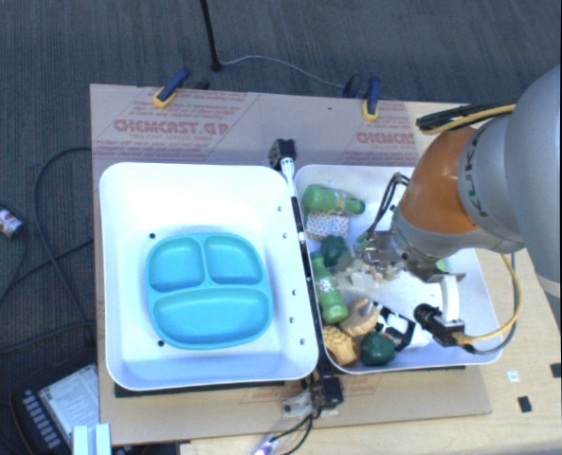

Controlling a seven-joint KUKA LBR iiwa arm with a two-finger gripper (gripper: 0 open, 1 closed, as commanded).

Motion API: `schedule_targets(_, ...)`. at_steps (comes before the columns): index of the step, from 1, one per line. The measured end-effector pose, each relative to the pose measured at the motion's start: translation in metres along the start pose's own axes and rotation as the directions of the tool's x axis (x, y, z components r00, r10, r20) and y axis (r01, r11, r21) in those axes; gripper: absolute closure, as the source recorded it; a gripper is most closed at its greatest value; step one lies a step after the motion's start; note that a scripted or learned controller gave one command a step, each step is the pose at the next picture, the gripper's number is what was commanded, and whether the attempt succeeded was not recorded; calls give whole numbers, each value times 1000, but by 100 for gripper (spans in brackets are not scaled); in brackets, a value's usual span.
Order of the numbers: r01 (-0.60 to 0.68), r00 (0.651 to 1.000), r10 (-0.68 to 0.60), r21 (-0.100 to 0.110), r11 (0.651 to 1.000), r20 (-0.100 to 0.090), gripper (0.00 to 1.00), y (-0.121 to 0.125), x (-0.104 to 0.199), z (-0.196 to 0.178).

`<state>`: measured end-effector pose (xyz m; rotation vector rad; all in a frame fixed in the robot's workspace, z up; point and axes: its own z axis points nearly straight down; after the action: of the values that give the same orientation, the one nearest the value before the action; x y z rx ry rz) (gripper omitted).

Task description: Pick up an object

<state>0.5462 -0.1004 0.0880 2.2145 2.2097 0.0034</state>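
At the time of inspection the arm had reached into the right bin from the right, with the gripper low over the clutter along that bin's left side. Whether it was open, closed or gripping anything could not be told, its working end being lost among the objects. The pickable items all lay in this bin: a green bottle near the top, a patterned white piece just below it, a dark green object beside the gripper, a light green piece lower down, a tan item and a dark green lump at the bottom edge. The left bin held a blue divided tray (not obviously a target). Judged risks: the items lay touching and overlapping, so a closing grasp could catch two at once or only an edge and slip off; the divider wall nearby could also obstruct the descent.
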Motion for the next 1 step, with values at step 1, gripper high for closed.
schedule_targets(1, 3, 1000, -3, 5, 1000, -5, 0, 59, 6, 1)
